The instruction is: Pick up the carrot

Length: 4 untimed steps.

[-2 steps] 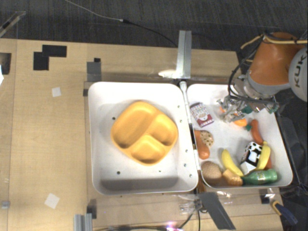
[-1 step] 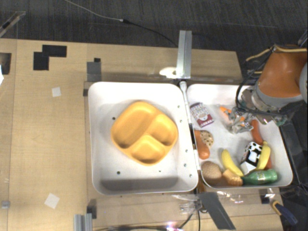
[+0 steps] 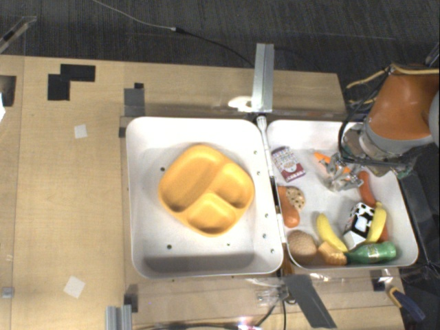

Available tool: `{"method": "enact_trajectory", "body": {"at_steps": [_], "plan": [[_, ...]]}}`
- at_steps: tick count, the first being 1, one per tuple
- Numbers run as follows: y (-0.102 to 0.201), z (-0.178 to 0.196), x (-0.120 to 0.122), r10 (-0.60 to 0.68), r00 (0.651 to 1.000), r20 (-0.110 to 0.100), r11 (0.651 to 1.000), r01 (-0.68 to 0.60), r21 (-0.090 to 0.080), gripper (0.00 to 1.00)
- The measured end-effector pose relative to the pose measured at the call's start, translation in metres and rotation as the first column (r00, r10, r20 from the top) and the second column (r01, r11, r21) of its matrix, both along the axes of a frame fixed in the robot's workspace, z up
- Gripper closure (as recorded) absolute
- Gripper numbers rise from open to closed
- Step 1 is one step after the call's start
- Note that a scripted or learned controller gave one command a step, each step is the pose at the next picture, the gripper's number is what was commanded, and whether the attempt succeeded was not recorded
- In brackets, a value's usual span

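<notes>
The gripper (image 3: 342, 174) hangs low over the right bin (image 3: 410, 234), between two orange pieces; the longer one (image 3: 368, 188), just beside it, is probably the carrot. Nothing is lifted yet. I cannot tell the state of the fingers.

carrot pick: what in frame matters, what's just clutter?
Matters:
carrot, right bin, partly under the gripper

Clutter:
yellow divided plate in left bin
two bananas
green bottle
snack packet
cookie
potato
black-and-white cow toy
</notes>
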State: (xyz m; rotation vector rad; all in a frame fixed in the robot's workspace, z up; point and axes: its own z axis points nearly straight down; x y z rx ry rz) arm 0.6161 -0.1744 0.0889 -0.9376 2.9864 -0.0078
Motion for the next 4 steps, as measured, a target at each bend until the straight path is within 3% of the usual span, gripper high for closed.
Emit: {"method": "enact_trajectory", "body": {"at_steps": [1, 2, 3, 4], "plan": [[0.005, 0.000, -0.004, 0.218, 0.976, 0.000, 0.976, -0.218, -0.003, 1.00], [0.007, 0.003, 0.006, 0.337, 0.941, 0.000, 0.941, -0.337, -0.005, 1.00], [0.028, 0.020, -0.055, 0.420, 0.908, -0.004, 0.908, -0.420, 0.000, 1.00], [0.028, 0.019, -0.055, 0.420, 0.907, -0.005, 0.907, -0.420, 0.000, 0.00]]}}
